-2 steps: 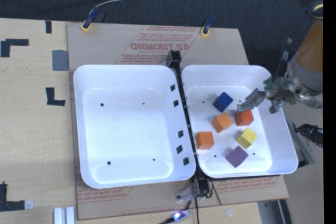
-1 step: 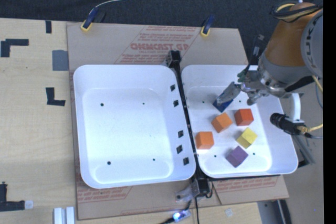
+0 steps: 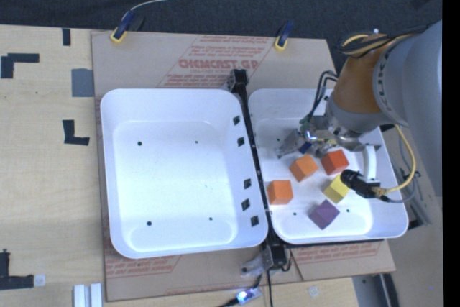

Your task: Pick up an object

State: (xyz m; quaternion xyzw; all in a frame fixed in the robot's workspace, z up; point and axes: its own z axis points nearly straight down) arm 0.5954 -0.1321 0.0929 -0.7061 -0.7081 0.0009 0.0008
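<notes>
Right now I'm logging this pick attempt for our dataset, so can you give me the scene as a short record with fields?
arm: reaches in from the view's right, over the right bin
end effector: low in the right bin's upper part, next to the blocks
blocks in right bin: two orange cubes, red-orange cube, yellow cube, purple cube
nearest block to end effector: upper orange cube
held object: none seen between the fingers
left bin: white, beside the right bin

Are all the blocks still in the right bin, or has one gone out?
All in. Two orange blocks, a red, a yellow and a purple lie inside the right bin's rim.
</notes>
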